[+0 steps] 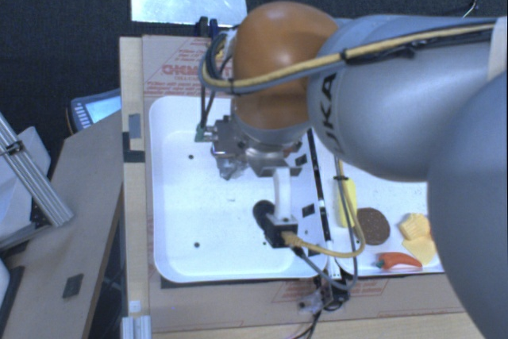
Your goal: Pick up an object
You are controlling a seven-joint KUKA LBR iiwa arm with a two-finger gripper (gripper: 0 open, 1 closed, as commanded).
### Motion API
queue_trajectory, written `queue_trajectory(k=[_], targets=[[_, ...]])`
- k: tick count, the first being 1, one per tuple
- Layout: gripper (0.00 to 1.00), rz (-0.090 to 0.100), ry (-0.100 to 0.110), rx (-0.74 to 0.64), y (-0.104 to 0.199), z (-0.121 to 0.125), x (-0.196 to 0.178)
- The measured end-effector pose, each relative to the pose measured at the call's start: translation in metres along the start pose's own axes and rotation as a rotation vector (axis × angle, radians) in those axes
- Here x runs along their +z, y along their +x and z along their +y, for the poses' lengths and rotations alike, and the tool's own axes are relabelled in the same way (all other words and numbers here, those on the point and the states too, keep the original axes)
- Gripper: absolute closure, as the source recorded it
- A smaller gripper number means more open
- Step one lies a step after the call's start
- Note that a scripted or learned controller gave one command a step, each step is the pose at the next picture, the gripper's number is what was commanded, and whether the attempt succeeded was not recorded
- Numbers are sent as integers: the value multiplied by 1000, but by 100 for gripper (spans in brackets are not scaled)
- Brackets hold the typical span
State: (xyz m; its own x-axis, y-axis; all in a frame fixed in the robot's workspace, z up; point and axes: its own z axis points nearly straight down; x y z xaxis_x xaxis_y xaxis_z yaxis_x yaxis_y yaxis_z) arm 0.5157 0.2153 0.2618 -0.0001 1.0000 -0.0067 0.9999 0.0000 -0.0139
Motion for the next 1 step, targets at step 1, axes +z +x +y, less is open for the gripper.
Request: queue_trajectory(k=[1], targets=[[100,8,-15,-1,1,2,-20]])
